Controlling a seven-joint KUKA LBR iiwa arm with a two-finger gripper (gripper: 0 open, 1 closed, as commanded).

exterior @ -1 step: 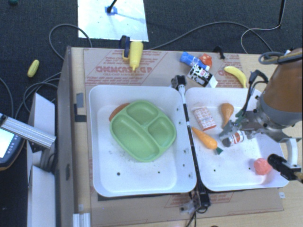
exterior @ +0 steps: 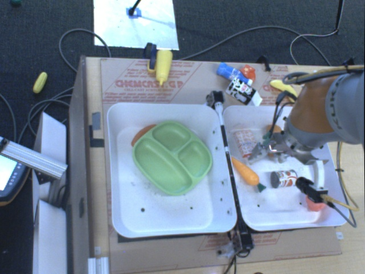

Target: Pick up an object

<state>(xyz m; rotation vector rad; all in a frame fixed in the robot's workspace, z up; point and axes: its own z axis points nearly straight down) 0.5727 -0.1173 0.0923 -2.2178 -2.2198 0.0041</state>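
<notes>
The gripper [exterior: 274,149] hangs low over the right bin [exterior: 285,216], and whether its jaws are apart or together cannot be told, since the wrist hides them. Just below them lies a small can [exterior: 283,179], possibly not touched. To their left sits a clear packet [exterior: 246,142], and lower left a toy carrot [exterior: 247,173]. Farther left, the other bin [exterior: 171,221] holds a green divided plate [exterior: 172,157].
</notes>
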